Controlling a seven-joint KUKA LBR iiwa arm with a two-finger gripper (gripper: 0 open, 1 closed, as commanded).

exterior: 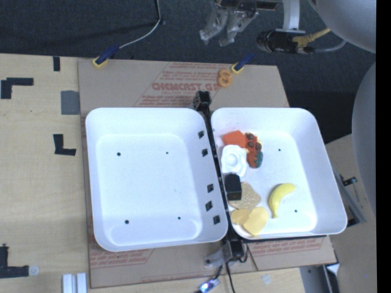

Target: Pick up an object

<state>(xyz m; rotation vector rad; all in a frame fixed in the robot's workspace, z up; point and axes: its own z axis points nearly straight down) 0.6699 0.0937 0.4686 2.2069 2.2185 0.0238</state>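
At upper centre of the frame, the gripper (223, 28) is held high, nothing pinched; its spread cannot be told.
Nothing is picked yet: the banana (280, 196) and other items are left in the right bin (305, 133).

The cardboard sheet (177, 87) under the two bins carries red printed lettering, seen upside down, beside a round red mark. The letters are too blurred to read with certainty.
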